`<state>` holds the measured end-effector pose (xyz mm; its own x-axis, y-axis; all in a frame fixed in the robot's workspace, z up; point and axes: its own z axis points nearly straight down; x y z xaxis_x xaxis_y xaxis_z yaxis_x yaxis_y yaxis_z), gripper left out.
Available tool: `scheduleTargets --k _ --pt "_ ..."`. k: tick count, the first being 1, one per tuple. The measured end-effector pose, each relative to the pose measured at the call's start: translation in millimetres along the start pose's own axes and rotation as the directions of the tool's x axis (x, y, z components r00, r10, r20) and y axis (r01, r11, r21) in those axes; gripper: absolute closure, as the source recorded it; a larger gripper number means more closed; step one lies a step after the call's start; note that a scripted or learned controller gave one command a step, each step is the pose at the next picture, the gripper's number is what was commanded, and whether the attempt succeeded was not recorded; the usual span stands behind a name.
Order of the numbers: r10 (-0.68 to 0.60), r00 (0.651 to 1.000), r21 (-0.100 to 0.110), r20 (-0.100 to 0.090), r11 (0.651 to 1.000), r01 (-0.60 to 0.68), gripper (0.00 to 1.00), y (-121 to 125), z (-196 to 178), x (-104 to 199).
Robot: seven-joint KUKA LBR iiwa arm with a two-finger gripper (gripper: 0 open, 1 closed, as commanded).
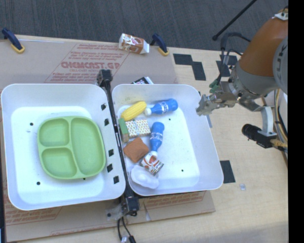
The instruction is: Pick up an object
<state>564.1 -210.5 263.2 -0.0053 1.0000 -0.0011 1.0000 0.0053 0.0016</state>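
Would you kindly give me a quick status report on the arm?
Gripper at right bin's right rim, holding nothing. Blue bottle, corn untouched in bin. Nothing in the way.

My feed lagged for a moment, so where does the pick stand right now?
Nothing looks picked yet. The gripper is over the right bin's right rim, with no object seen in it. The corn, two blue bottles, brown pad and other items lie in that bin, toward its left side. The green tray sits in the left bin. Left: reach in, grasp, lift.
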Motion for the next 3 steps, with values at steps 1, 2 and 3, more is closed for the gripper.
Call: scheduleTargets --k 1,2,3 --pt "-0.001 1.0 0.005 -0.001 1.0 0.001 1.0 -17 51 8" --pt "-0.003 1.0 0.005 -0.001 1.0 0.003 1.0 -41 56 58" --pt "0.001 1.0 -0.003 0.002 1.0 -0.001 1.0 -35 159 90"
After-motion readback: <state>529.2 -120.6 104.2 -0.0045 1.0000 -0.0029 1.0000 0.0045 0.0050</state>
